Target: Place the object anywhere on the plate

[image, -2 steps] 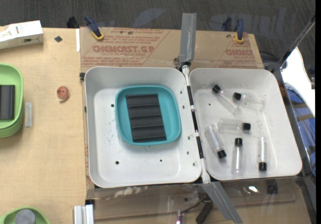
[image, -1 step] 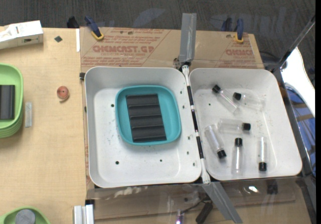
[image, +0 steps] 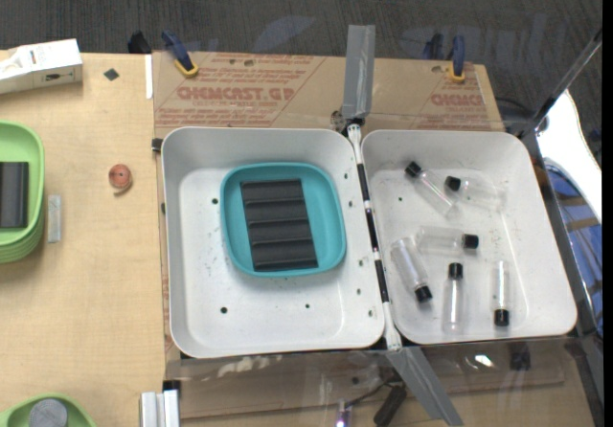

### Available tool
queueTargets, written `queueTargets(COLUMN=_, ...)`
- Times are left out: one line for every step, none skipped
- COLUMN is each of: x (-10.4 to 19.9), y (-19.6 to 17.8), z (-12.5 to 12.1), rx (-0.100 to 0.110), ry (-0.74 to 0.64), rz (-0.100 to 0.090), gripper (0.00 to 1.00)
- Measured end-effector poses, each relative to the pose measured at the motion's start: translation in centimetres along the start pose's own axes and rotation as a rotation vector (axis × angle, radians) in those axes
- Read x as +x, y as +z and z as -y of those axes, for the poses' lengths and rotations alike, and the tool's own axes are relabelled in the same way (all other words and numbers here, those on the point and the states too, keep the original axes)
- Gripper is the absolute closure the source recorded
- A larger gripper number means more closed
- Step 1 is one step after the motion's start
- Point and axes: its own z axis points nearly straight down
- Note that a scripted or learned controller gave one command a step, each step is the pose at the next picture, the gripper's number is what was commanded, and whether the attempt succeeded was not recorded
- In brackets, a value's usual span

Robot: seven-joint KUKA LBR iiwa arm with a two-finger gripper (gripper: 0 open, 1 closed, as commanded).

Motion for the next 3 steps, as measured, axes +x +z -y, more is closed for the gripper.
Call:
queueTargets(x=0.03, y=0.03, z=0.01, rx=0.001, ry=0.076, rz=0.000, gripper=0.00)
queueTargets(x=0.04, y=0.03, z=0.02, rx=0.001, ry=0.155, rz=0.000, gripper=0.00)
queueTargets(x=0.02, y=0.57, z=0.03, rx=0.000, ry=0.268, rz=-0.001, gripper=0.00)
